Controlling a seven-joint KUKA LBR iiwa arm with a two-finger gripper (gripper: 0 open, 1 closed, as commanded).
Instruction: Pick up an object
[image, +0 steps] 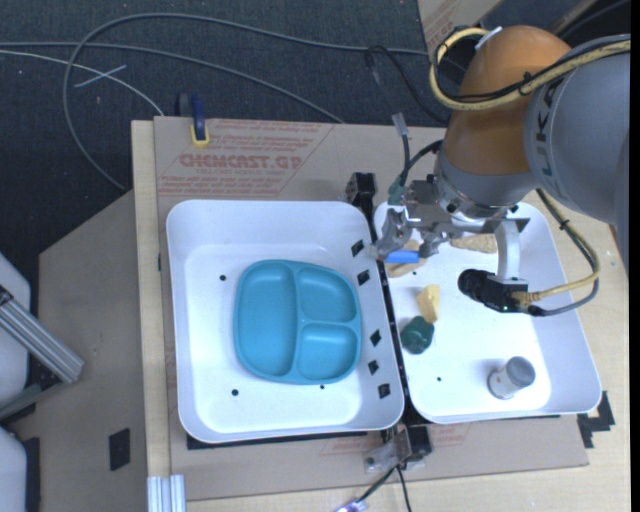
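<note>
My gripper (404, 246) hangs over the upper left corner of the right bin (560, 392), close to the divider between the bins. A small blue object (402, 258) sits between its fingertips, and the fingers are shut on it. Below it on the bin floor lie a pale yellow piece (428, 298) and a dark green round object (416, 334). A grey cylinder (511, 376) stands near the bin's front right. A tan object (472, 242) is partly hidden under the wrist.
The left bin (195, 240) holds a teal divided plate (297, 320) in its middle. A black module with a yellow cable (492, 288) hangs from the arm over the right bin. Cables run across the dark floor behind the bench.
</note>
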